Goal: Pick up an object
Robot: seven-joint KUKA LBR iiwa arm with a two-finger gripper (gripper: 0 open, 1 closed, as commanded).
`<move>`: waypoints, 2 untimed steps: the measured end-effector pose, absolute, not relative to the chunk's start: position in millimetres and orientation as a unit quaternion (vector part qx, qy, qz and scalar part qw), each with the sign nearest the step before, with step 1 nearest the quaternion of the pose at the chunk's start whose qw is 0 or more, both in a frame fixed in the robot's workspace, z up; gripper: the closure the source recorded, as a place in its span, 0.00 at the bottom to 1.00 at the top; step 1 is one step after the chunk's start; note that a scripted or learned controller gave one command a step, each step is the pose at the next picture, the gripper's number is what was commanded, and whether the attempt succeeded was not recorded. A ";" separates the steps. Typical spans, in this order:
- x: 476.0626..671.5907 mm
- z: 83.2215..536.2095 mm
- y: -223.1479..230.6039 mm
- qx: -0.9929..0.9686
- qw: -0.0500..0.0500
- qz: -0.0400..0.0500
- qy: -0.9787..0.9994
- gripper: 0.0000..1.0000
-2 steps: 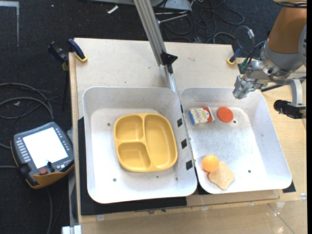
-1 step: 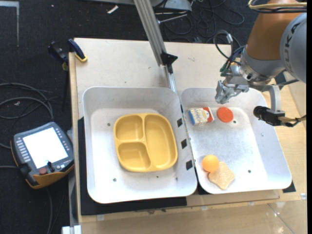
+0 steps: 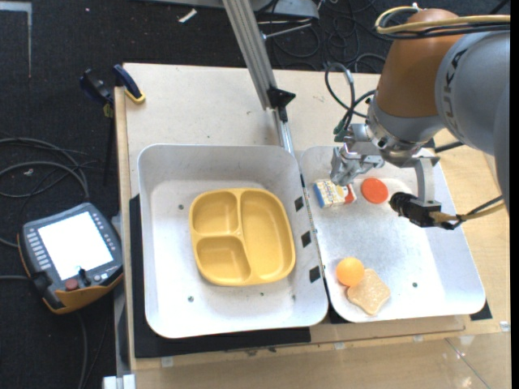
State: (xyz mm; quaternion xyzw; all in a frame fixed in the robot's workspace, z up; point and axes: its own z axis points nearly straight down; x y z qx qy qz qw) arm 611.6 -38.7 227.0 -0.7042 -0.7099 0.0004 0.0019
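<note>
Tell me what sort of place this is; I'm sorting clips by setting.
Most likely a robotics lab or test cell. An industrial arm reaches over two white bins on a bench, a handheld control pad lies on the dark floor, and loose cables trail behind.

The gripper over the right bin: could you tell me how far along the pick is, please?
Done: the gripper is down in the right bin, directly over the small carton. In hand: nothing visibly lifted; the carton, red disc, orange ball and biscuit all lie on the bin floor. Left: grasp and lift one object.
</note>
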 end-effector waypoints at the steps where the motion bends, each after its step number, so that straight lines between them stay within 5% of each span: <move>1: 598.0 238.7 11.2 -0.704 0.001 0.000 -0.710 1.00; 2: 578.7 245.1 57.2 -0.704 0.001 0.000 -0.710 1.00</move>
